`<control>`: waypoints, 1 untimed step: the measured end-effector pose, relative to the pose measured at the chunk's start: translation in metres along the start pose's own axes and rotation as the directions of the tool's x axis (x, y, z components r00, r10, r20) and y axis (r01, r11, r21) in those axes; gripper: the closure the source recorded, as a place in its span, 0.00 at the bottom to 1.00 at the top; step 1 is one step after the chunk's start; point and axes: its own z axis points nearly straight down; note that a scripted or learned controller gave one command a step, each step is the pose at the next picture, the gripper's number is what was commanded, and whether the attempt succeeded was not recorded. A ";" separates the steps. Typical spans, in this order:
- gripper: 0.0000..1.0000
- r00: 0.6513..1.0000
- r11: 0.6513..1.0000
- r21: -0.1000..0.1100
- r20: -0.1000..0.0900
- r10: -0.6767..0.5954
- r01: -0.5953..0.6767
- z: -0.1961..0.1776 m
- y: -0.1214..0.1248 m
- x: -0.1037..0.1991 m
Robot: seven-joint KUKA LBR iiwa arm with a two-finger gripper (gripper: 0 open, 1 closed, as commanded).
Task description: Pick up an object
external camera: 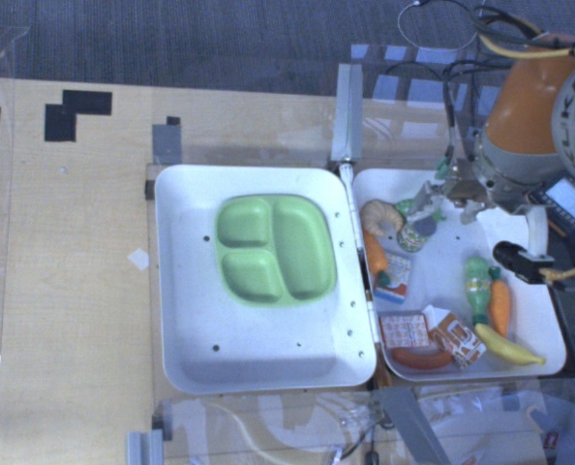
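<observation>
Right bin [549, 352] crowded | claw [425, 206] near far rim, maybe low

Fixed above the bench [65, 289], looking down at a slant, taking in both bins, left [171, 289] and right [549, 327], with floor beyond.

Right bin [551, 355] crowded with toy food along near wall, centre floor open, left bin's green tray [273, 248] central

Green divided plate [273, 249] in left bin [186, 356]
</observation>
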 end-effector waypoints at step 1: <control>0.00 0.993 0.993 -0.013 0.003 0.119 -0.119 0.095 0.044 -0.022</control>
